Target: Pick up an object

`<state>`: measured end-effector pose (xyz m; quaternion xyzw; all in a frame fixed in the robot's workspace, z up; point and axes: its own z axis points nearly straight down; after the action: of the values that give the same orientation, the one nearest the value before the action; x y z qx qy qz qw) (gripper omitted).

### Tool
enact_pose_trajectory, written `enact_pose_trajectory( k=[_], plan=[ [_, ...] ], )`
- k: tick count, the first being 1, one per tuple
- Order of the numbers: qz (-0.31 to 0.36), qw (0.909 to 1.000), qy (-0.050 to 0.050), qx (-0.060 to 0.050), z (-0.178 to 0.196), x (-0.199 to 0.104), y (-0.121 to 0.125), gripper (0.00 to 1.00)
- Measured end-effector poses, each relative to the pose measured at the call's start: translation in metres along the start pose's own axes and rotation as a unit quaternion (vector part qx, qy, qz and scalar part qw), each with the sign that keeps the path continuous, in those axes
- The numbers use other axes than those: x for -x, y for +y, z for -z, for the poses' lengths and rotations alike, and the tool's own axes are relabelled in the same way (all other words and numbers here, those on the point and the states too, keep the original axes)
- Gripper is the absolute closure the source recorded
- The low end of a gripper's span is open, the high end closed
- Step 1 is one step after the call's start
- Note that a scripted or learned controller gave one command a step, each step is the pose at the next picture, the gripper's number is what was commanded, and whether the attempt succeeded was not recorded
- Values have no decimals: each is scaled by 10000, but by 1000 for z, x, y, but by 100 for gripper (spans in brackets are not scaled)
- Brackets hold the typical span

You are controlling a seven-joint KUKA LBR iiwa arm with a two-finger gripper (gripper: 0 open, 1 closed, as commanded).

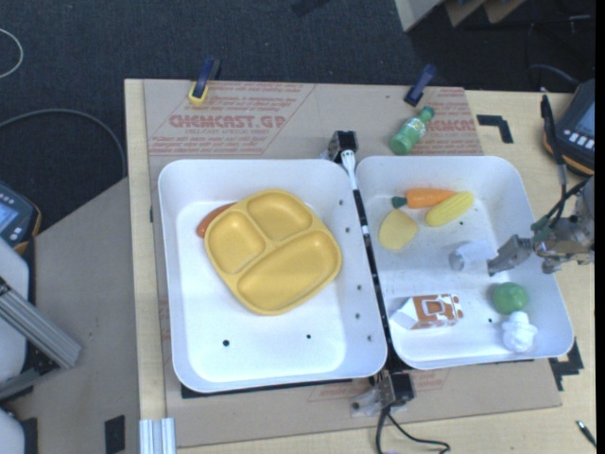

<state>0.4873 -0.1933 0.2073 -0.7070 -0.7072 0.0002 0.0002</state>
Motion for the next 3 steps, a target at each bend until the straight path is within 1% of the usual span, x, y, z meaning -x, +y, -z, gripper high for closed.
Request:
enact_pose_trajectory(
  k=[1,2,3],
  plan=[
    [3,10000,-9,16,11,0,1,100],
    [34,10000,17,-7,-127,-44,75,100],
    [27,10000,21,-12,-95,-105,55,100]
  ],
)
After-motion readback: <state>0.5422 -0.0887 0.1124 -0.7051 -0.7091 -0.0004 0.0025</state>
